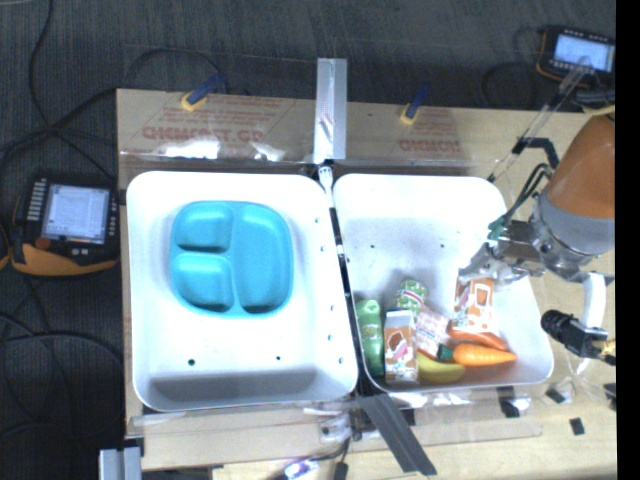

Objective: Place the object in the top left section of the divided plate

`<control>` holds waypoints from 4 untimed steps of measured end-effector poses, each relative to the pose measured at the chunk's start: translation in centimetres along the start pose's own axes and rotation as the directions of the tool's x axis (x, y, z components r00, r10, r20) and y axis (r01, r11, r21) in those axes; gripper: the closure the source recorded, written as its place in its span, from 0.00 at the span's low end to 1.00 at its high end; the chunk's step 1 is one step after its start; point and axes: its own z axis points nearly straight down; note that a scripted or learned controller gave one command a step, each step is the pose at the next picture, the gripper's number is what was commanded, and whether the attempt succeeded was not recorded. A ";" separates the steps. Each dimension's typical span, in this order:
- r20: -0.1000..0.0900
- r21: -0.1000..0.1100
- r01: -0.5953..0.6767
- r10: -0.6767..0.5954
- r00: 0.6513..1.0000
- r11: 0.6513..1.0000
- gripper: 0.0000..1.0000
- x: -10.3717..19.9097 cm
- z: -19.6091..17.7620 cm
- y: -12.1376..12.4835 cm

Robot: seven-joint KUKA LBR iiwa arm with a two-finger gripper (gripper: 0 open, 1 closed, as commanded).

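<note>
Hand (478, 271) low over right white bin (420, 203), finger state cannot be told | small orange-and-white carton (476, 303) just beneath it, upright among toy food | turquoise divided plastic plate (232, 258) well left in left bin; top-left section bare.

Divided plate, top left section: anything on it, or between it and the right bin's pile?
Nothing lies in that section of the blue divided plate. Between the pile and the plate stand only the two bins' adjoining walls, which the arm must lift over.
</note>
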 end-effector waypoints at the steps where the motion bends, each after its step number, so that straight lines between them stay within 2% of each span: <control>1: -0.005 -0.010 0.085 -0.085 0.996 0.996 1.00 -3.1 9.0 -1.1; 2: 0.029 -0.059 0.421 -0.420 0.907 0.905 1.00 -4.7 10.0 0.2; 3: 0.037 -0.036 0.767 -0.767 0.641 0.640 1.00 -5.8 10.7 0.0; 4: 0.035 -0.023 0.974 -0.974 0.226 0.225 1.00 -5.1 10.8 -0.1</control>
